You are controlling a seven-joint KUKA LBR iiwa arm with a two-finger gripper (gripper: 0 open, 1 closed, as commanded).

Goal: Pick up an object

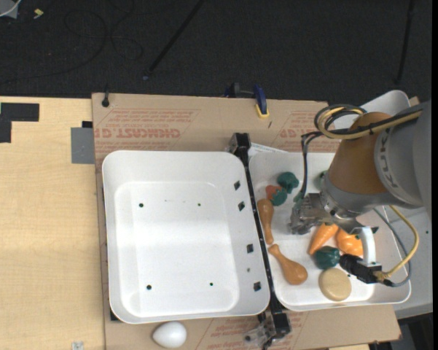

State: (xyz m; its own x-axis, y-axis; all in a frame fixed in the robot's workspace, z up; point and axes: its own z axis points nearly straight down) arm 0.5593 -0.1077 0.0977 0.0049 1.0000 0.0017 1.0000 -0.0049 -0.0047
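Observation:
My gripper (304,216) hangs low in the right bin (393,294), under the orange-banded wrist. It sits among several toy items. An orange carrot-like piece (325,235) lies just right of and below it, with a dark teal piece (326,257) and another orange piece (350,243) close by. A teal item (287,180) and a small red-orange one (276,194) lie up and to its left. A long tan stick (266,221) and a tan drumstick shape (290,266) rest along the bin's left side. A cream round piece (335,284) lies at the front.
The left white bin (120,195) sits beside the right one, with a black clamp strip (251,224) between them. A white egg (169,334) lies on the cardboard in front of the left bin. Cables loop around the wrist.

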